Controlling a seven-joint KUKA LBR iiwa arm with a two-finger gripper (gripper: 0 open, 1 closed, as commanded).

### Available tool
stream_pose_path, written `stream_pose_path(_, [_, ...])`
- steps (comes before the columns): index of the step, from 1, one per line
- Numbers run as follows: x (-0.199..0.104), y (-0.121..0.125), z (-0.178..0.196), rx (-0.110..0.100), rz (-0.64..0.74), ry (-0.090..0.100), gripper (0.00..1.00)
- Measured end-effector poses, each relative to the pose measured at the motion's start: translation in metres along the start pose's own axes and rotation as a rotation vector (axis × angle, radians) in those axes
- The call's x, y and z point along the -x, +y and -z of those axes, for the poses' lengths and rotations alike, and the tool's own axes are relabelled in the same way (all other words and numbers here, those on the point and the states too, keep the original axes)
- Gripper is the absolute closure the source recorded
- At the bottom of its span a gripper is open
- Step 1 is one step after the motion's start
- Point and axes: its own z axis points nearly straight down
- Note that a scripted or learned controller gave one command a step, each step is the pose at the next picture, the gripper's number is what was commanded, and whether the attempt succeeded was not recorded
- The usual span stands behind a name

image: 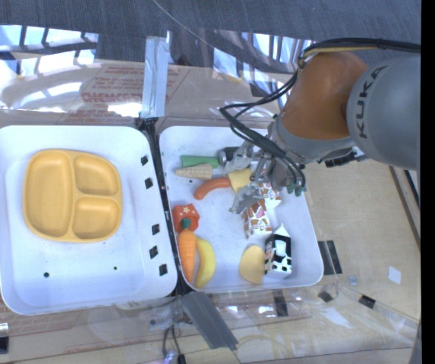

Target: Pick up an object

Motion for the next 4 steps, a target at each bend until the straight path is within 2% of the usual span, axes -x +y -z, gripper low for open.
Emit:
stream_pose_path(1, [-0.033, -0.046, -0.08, 0.0, -0.042, 0.002, 0.0])
stream_pose_path(2, [-0.072, -0.014, -0.08, 0.001, -0.237, 0.005, 0.0])
stream_pose_path(3, [-0.07, -0.013, -0.069, 0.001, -0.23, 0.002, 1.0])
stream_pose_path(4, [-0.081, 0.036, -0.08, 0.001, -0.295, 0.002, 1.0])
